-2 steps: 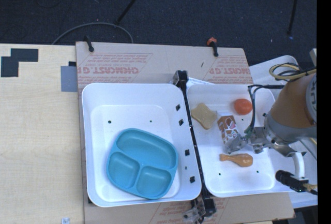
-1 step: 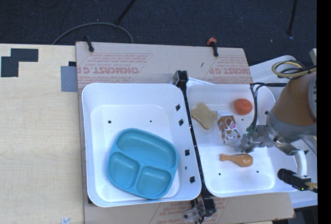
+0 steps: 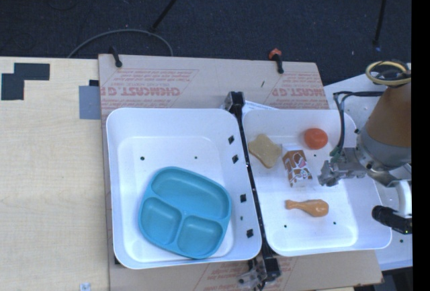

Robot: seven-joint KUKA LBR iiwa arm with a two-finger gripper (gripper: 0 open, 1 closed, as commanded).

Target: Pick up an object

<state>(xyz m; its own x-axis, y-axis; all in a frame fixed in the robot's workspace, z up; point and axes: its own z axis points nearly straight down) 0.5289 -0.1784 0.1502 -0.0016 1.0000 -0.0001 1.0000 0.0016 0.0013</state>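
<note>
The cardboard sheet [image 3: 201, 81] under the two bins carries red printed lettering, seen upside down from this camera. It appears to read "CHEMCRZT, G.P" at upper left, with part of the same mark repeated at upper right; the finer print is illegible.

Arm [image 3: 393, 125] reaches in from right, wrist low, gripper [image 3: 330, 172] pointing left.

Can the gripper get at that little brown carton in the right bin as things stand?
Probably yes. The gripper sits just right of the carton, with bare bin floor between them. The orange ball, sponge and drumstick all lie apart from the carton, so nothing blocks it.
</note>
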